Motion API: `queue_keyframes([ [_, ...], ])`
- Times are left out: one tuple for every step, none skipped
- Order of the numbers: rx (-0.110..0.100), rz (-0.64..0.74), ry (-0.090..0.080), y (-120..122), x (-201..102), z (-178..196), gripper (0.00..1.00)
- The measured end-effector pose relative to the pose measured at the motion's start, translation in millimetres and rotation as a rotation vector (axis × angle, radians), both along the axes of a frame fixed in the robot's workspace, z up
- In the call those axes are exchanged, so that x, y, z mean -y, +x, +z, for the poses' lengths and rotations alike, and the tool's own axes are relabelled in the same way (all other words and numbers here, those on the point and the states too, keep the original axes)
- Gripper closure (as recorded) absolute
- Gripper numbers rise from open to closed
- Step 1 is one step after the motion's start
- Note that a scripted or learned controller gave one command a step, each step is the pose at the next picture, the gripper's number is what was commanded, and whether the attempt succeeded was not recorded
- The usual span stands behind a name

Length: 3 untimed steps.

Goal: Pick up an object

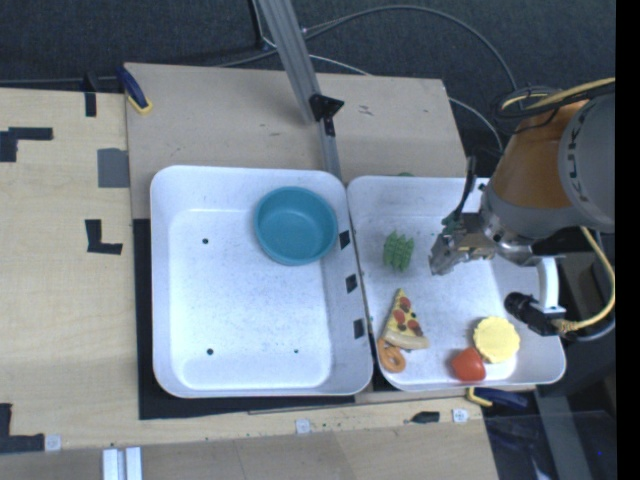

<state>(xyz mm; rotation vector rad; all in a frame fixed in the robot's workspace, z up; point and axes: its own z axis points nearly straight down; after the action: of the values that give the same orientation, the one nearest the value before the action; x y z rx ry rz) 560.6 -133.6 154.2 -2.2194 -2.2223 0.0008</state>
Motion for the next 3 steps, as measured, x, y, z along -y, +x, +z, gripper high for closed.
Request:
queue_keyframes([
  [0.002, -0.001, 0.0, -1, -5, 42, 1.0],
  [0.004, -0.001, -0.001, -1, -5, 91, 1.0],
  [0.0, 0.003, 0.001, 4, -52, 93, 1.0],
])
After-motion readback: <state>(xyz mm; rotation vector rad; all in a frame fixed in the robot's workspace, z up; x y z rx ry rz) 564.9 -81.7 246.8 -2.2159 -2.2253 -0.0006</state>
